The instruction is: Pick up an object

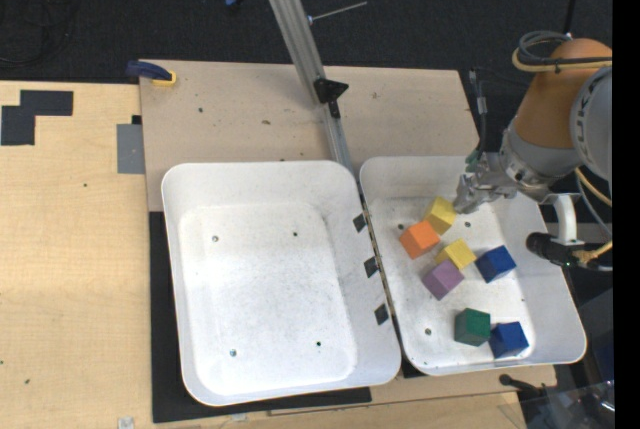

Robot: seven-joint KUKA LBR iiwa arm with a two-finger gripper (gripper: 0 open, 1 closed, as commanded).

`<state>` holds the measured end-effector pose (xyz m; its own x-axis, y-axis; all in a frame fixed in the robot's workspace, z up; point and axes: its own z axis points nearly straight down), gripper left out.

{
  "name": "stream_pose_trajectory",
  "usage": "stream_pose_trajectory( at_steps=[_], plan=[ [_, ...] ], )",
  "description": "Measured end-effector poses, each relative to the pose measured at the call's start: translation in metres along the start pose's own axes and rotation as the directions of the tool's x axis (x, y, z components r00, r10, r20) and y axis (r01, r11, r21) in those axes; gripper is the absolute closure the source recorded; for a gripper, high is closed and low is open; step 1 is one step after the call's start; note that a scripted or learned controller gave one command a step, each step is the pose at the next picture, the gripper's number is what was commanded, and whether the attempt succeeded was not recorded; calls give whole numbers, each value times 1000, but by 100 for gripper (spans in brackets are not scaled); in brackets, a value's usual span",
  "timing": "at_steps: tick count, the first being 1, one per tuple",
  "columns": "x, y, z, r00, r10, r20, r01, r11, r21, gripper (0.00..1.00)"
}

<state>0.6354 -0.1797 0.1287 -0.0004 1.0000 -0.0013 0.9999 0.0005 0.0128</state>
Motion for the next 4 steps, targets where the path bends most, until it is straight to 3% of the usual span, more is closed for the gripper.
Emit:
stream_pose_trajectory(
  at_steps=[1,2,4],
  plan=[
    [2,4,-63,1000,-1,0,1,1000,8,100],
    [1,4,-94,1000,-2,-1,2,1000,11,100],
    [115,-32,-89,1000,-4,-5,4,1000,18,100]
  ],
)
